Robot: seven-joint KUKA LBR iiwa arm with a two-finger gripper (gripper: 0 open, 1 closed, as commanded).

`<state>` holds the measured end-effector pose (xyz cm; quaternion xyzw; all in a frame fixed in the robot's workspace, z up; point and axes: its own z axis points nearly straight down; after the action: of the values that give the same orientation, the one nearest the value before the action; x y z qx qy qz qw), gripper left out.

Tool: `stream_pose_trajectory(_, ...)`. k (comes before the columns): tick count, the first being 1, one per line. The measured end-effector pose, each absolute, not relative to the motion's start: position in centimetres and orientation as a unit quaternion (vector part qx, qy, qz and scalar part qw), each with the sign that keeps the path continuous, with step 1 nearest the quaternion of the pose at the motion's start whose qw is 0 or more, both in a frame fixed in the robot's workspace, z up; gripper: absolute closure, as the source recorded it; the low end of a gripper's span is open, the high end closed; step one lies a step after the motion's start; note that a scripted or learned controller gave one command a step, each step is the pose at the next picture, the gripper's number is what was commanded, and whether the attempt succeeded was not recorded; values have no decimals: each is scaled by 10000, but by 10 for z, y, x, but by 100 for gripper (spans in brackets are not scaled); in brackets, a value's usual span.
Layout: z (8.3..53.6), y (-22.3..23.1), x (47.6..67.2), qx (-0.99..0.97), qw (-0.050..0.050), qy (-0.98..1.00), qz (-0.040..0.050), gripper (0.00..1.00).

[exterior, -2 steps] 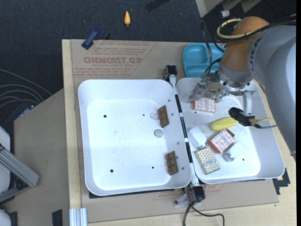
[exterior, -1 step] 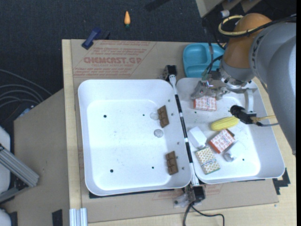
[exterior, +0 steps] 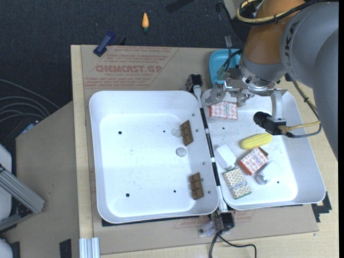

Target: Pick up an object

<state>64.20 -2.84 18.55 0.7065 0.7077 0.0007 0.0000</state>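
Leftmost, on the pale cardboard-covered bench (exterior: pixel 134 69), sits the shallow white left bin (exterior: pixel 95 138). It holds little: two brown ridged chocolate-like bars, one up near the middle wall (exterior: pixel 186 132) and one lower down by the same wall (exterior: pixel 196 185), with two small clear round caps (exterior: pixel 181 152) between them. Both bars lie hard against the slope of the wall, which I judge awkward to close around.

Across the divider, the shallow white right bin (exterior: pixel 314 184) is the crowded one, and that is likely why I am over it. My gripper (exterior: pixel 228 97) hangs at its far left corner, directly over the red-and-white printed packet (exterior: pixel 223 110), which lies flat on the bin floor just beside the divider. That is my nearest candidate to lift. Whether my jaws are apart or together I cannot tell from this angle, and nothing shows between them.

Around the packet is a turquoise plastic piece (exterior: pixel 219 63) behind it at the bin's rim. Well apart towards the front are a white rectangular block (exterior: pixel 226 156), a yellow corn-like toy (exterior: pixel 256 140), an orange-red carton (exterior: pixel 253 160) and a checkered flat packet (exterior: pixel 237 183). None crowds the packet; only the divider wall close on its left could foul a jaw.
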Motion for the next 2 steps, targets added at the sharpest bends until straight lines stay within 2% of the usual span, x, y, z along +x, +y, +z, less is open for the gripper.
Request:
stream_pose_trajectory(1, 255, -26, 629, 7068, 2, 7074, 1, 100)
stream_pose_trajectory(2, 254, -26, 629, 7069, 1, 7073, 0, 0)
